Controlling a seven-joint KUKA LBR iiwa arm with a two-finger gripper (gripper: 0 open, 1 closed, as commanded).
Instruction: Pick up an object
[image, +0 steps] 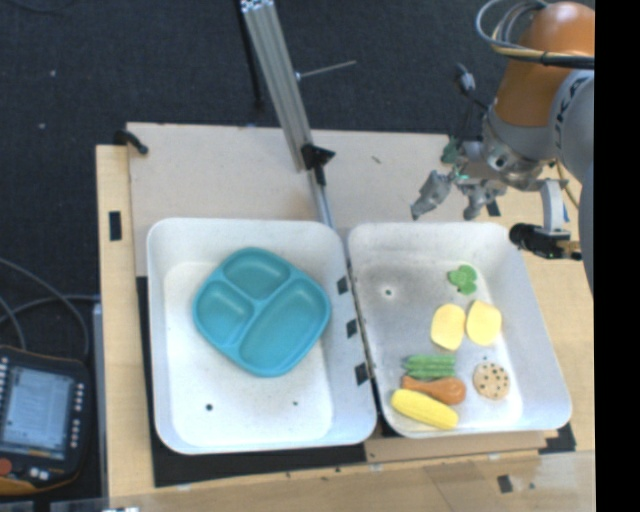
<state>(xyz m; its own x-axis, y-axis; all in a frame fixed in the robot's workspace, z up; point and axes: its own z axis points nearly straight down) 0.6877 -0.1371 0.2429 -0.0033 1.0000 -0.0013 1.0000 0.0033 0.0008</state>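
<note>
The gripper (455, 198) hangs in the upper right of the frame, above the far rim of the right bin (520, 255), with its fingers spread apart and nothing between them. Everything worth picking lies lower in that bin, toward the lower right of the frame: a small green piece (462, 279), two yellow slices (466, 325) side by side and touching, a green pod (430, 366) resting against an orange carrot-like piece (437, 388), a yellow corn cob (424, 409) just below them, and a speckled cookie (490, 380) to their right.

The step in hand looks like the approach, so choosing well matters most. The green piece is nearest the gripper and stands apart from its neighbours (a cleaner target than the crowded pod, carrot and corn). A good move would bring the open fingers straight down over it, straddling its narrow side, and close only once low enough to catch it. The blue divided plate (262, 311) in the left bin (165, 300) plays no part.
</note>
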